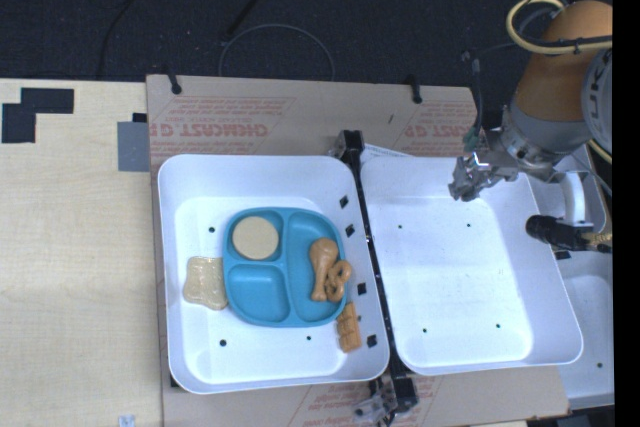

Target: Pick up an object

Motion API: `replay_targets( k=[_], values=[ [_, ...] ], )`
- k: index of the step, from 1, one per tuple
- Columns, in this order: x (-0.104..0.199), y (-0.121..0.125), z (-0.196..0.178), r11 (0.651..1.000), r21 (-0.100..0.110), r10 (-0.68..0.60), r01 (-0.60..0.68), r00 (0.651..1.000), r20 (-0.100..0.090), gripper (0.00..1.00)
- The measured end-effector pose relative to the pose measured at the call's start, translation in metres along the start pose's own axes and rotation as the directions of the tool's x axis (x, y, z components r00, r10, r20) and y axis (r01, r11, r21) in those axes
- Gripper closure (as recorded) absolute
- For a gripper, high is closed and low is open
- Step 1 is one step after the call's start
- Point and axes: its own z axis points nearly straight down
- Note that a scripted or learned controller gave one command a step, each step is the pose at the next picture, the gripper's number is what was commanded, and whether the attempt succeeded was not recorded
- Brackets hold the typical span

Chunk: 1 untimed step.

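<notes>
Toy food is what there is to pick, and all of it lies in the left bin (190, 355), well apart from the gripper (467, 181). The gripper hangs over the far right corner of the right bin (470, 315), nothing between its fingers; whether they are spread or pressed together I cannot tell. In the left bin sits a blue sectioned tray (262, 295) holding a round tan cracker (254, 237) and a drumstick (324, 267). A toast slice (205, 282) touches the tray's left edge; a small brown piece (348, 327) lies at its near right corner. Both bins rest on cardboard (300, 120) over a pale wooden bench (70, 265); dark carpet with cables (270, 35) lies beyond.
</notes>
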Motion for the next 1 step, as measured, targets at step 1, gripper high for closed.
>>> replay_targets(
  k=[1],
  values=[
    [0.0504, 0.0, 0.0068, 1.0, 0.001, 0.0, 0.0, 1.0, 0.0, 1.0]
  ],
)
